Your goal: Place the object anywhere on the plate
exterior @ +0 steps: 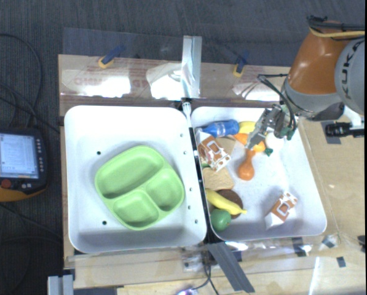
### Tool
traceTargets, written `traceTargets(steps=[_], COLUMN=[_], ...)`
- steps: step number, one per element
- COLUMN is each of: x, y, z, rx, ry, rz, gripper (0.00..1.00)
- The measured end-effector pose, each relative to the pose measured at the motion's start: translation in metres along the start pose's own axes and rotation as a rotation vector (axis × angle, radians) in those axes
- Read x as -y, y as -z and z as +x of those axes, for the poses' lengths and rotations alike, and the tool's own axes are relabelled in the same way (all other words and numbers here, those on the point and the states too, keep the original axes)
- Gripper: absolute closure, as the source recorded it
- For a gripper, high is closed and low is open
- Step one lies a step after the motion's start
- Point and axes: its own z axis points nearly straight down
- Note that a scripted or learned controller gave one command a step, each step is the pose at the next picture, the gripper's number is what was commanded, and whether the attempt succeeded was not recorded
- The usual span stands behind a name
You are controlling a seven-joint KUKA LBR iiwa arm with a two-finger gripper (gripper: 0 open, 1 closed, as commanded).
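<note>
Right bin [306, 183], upper middle: orange carrot-looking toy [248, 163], fat end down, tip up.
Claw [261, 132]: right over the toy's tip; can't tell if it's gripping.
Plate [140, 186]: green, three compartments, left bin [85, 140], well apart from the toy.
Surroundings: tan bench [343, 183], dark carpet [35, 17].

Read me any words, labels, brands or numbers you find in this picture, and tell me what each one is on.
No text reads clearly.
Handheld pendant left of the bins: screen lines, too small to read.
Cardboard strip behind the bins: faint reddish print, too blurred to read.
Two small cartons in the right bin: brown patterns, no legible words.
Blue bottle: no legible label.
</note>
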Motion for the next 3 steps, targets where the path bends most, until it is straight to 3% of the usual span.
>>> traceTargets(steps=[1,2,3], x=[-0.053,-0.067,-0.099], y=[0.073,0.102,0.060], z=[0.087,0.118,0.167], rx=[0.004,0.000,-0.005], ry=[-0.038,-0.096,0.235], rz=[-0.007,-0.004,-0.002], gripper=[1.00,1.00,1.00])
